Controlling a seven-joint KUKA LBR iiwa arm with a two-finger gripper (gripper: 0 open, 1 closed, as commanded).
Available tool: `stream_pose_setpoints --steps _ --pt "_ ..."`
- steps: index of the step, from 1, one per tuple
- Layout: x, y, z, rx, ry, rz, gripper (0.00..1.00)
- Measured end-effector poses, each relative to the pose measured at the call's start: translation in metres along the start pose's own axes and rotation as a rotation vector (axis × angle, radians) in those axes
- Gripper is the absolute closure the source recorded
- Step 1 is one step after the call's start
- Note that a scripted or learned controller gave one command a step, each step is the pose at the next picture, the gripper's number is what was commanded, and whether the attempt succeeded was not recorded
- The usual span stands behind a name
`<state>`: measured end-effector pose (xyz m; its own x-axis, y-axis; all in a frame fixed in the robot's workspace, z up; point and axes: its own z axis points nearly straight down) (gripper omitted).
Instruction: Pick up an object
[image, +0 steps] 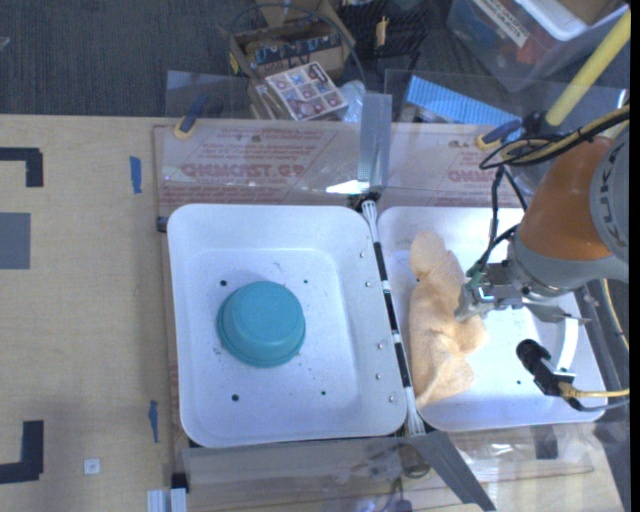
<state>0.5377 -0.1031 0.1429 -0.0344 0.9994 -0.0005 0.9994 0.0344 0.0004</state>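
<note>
Camera view: teal bowl (262, 322) in left bin (190, 250)

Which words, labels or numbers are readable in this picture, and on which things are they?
Clear sheet behind the left bin: red print, reversed and blurred, unreadable.
Clear sheet behind the right bin: red print, also unreadable.
Arm: dark letters, cut off, unreadable.
Patterned box: too small.
</note>
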Motion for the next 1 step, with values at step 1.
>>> stream_pose_setpoints --steps 1 --pt "0.0596 0.0227 -0.0805 -0.002 -0.001 -0.223 1.00"
